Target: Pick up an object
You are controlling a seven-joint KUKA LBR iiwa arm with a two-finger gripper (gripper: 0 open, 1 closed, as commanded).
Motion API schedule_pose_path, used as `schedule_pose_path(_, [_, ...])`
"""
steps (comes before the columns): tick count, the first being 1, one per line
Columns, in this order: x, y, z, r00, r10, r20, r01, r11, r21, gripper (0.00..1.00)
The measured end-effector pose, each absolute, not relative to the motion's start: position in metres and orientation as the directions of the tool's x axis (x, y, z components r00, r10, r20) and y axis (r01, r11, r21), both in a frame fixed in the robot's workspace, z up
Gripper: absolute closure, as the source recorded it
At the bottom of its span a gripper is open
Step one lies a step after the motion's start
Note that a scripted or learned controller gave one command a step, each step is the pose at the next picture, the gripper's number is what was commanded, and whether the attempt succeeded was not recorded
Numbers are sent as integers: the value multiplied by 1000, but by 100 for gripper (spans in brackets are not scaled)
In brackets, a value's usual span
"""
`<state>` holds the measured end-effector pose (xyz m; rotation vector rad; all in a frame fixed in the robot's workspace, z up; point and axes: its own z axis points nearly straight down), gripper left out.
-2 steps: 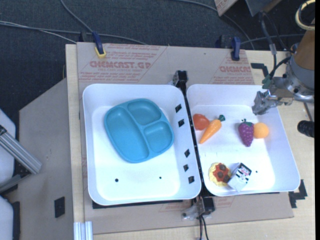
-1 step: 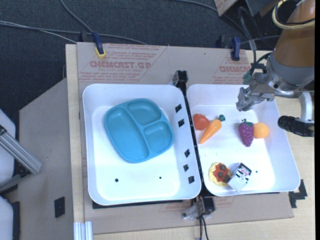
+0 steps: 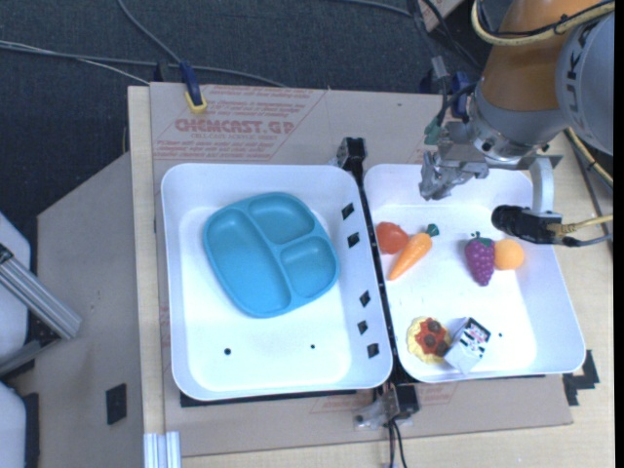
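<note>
Above the right bin (image 3: 556,310), near its far edge, the gripper (image 3: 436,185) is poised with nothing held; its state cannot be told. Below it are seen a carrot (image 3: 411,253), tomato (image 3: 391,237), grapes (image 3: 479,259) and orange (image 3: 508,253). A blue tray (image 3: 270,253) is laid in the left bin (image 3: 195,339).

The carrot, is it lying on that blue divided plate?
No, the carrot lies in the right bin beside a red tomato, while the blue plate sits in the left bin.
</note>
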<state>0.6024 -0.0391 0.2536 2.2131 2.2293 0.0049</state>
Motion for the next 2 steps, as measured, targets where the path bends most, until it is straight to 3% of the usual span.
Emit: schedule_pose_path(2, [635, 64, 225, -6, 1000, 2, 1000, 6, 0, 100])
